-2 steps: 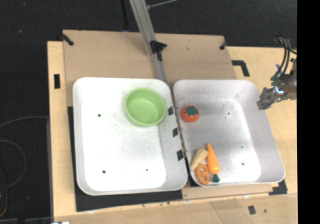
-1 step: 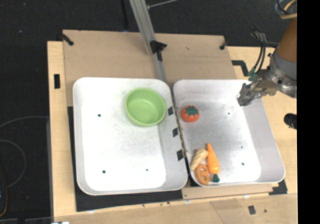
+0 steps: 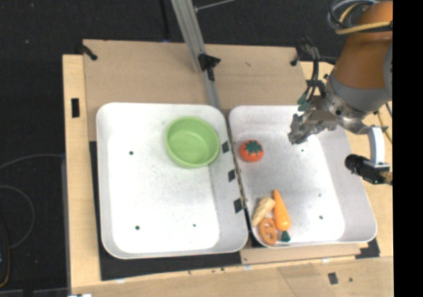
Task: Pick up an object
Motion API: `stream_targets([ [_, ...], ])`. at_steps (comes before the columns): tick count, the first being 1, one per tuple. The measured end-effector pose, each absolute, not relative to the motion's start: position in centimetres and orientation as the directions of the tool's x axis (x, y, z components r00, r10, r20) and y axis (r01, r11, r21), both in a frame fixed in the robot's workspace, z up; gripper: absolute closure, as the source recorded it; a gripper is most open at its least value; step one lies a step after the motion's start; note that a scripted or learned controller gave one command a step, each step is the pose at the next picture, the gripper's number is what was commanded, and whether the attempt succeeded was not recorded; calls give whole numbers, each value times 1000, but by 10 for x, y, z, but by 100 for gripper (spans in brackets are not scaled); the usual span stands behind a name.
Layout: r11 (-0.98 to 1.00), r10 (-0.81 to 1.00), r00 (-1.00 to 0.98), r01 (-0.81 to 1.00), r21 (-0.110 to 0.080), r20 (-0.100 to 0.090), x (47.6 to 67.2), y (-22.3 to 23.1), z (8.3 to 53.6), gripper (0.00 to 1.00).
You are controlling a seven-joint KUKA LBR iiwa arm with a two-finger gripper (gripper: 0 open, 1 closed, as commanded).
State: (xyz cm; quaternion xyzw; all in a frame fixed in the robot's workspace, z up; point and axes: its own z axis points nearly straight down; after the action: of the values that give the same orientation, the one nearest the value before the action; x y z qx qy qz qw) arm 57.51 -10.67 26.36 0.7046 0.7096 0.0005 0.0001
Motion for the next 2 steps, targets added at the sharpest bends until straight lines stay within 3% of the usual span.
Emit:
stream_targets([
  [2,7,1000,-7,1000,-1,1,592,6,240,100],
])
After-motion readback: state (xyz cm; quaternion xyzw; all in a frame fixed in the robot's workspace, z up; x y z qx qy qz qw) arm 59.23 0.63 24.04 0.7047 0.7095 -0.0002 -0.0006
